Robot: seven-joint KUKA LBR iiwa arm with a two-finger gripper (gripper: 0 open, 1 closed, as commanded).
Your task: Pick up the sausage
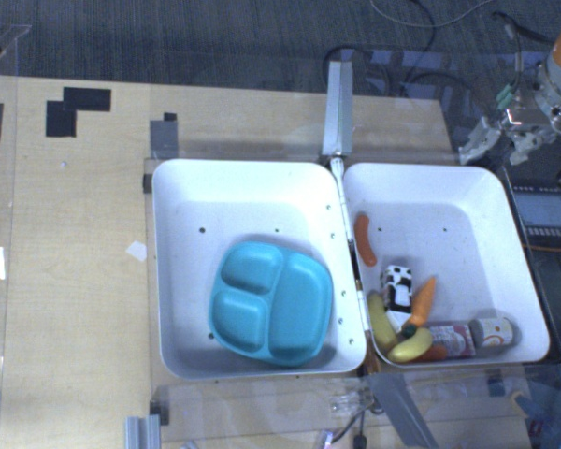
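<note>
Right white bin point(467, 190) holds a slim reddish-orange sausage point(364, 238) against its left wall.

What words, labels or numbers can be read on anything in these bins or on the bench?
None can be read.
Can lying in the right bin: a printed label, too blurred to read.
Bottle beside it: label too blurred.
Black-and-white cow toy: patches, no letters.
Black tape marks on the bench: plain shapes.

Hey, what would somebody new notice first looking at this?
Probably the blue divided plate lying in the left bin. Next, the pile of toy food in the right bin's near corner, including bananas and a carrot, with the sausage lying apart by the left wall.
</note>
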